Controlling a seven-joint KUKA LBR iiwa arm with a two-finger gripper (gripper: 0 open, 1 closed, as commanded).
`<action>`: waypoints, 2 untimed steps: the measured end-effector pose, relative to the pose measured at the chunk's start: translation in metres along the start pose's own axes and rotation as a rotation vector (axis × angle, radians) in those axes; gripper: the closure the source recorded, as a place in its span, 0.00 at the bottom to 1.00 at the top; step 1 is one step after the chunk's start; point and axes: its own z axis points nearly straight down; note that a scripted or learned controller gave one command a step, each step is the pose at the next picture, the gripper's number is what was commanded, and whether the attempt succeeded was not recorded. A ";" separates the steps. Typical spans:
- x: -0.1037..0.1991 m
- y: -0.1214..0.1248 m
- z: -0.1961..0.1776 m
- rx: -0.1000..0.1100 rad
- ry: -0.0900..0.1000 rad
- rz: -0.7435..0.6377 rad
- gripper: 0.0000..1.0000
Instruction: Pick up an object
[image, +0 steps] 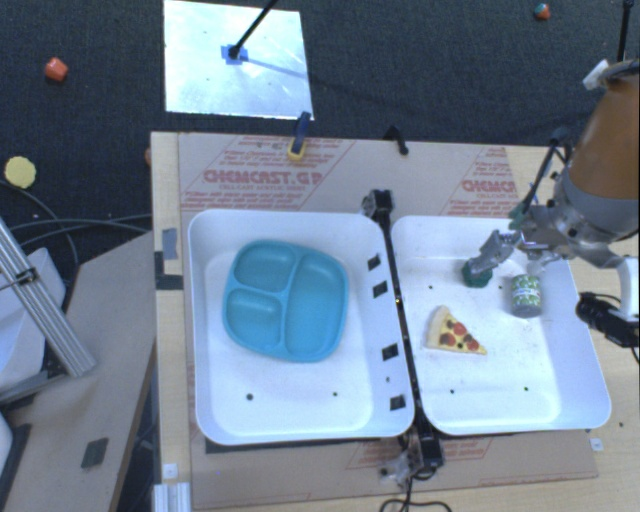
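Two bins; left bin (215, 400) has blue plate (286, 300); right bin (560, 400) has pizza (455, 333), can (525, 294); gripper (500, 258) fingers spread, one near green thing (474, 276), holding nothing.

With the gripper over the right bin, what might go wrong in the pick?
1. The gripper sits at the small dark green object, with the small grey-green can close beside it; a descent may knock the can over.
2. The flat toy pizza slice lies low on the right white bin, so fingers may slide over it.
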 end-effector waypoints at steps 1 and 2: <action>-0.035 0.030 0.187 0.006 0.000 0.004 0.00; 0.012 0.009 0.193 0.005 0.003 -0.003 0.00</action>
